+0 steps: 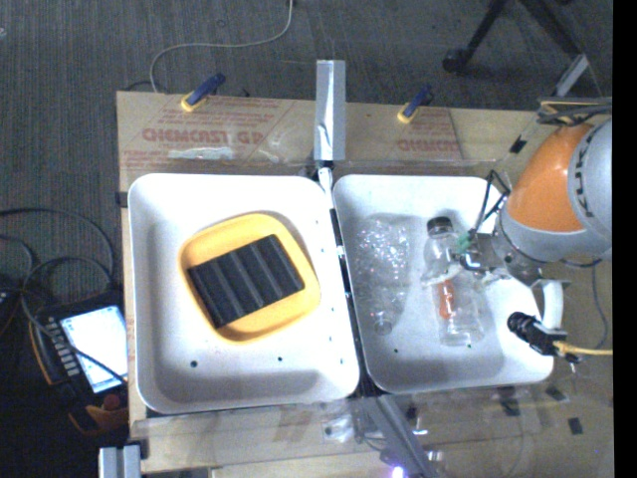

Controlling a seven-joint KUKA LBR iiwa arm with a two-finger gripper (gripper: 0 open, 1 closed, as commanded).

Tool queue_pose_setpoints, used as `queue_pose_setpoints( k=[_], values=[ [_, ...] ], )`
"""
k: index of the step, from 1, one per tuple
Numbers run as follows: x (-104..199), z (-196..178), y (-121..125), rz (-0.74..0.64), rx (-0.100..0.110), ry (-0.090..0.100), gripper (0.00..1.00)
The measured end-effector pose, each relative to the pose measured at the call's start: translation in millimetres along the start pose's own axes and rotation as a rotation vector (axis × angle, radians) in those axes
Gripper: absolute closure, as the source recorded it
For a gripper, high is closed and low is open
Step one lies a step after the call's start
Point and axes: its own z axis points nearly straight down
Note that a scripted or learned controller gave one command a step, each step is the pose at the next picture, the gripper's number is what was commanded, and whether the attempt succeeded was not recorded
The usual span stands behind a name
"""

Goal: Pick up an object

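Observation:
Two clear plastic bottles lie in the right bin [418,361]. One is crumpled [383,265] and lies left of centre. The other [450,302] has a grey cap and an orange label, and it lies lengthwise near the bin's right side. My gripper [470,258] hangs low over the upper right part of this capped bottle, just right of its neck. The grey wrist with its orange band [552,182] comes in from the right. In the left bin [159,207] lies a yellow tray-like object with a black ribbed top [249,277].
A metal divider post [329,108] stands between the bins at the back. Two blue-and-yellow clamps [202,91] hold the brown board behind the bins. Cables and a black connector [528,332] hang by the right bin's right rim.

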Motion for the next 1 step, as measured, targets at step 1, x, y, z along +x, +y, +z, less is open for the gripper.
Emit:
queue_pose_setpoints(
  k=[1],
  values=[
    [-13.1,19.0,62.6,0.372,0.012,0.005,0.0]
  ],
)
